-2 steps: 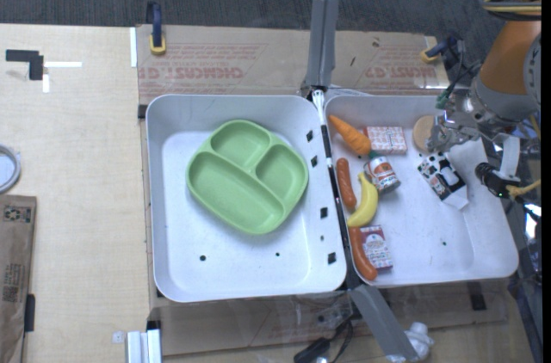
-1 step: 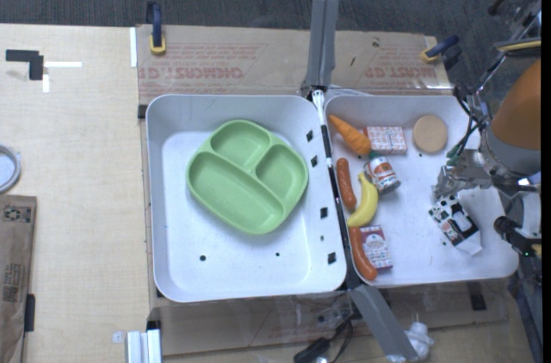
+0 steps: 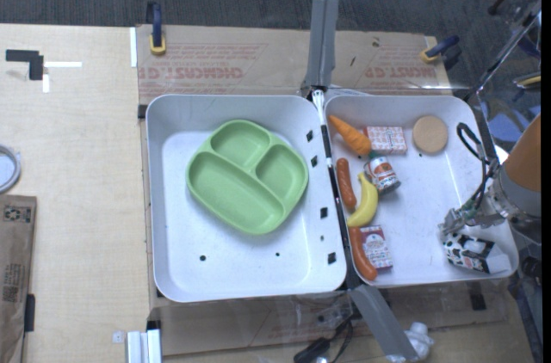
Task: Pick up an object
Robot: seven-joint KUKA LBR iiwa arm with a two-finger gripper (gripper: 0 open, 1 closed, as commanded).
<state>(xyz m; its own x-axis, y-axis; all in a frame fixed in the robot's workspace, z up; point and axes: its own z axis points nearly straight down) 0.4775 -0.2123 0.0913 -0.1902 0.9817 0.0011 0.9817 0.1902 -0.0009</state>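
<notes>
1. You see the left bin (image 3: 172, 267) at frame centre holding a green divided plate (image 3: 248, 175).
2. Your right bin (image 3: 405, 271) holds a carrot (image 3: 349, 133), a banana (image 3: 367, 202), two sausages (image 3: 346, 182), a can (image 3: 382, 175), two small cartons (image 3: 386, 138) and a round cookie (image 3: 430, 134).
3. The gripper (image 3: 461, 224) sits at the lower right of the frame, just above a black-and-white carton (image 3: 472, 254); you cannot tell how its jaws stand.

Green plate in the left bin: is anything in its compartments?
The green plate lies in the left bin, and none of its three compartments shows anything on it. Whatever might lie under the plate is covered by it, so that cannot be told.
</notes>
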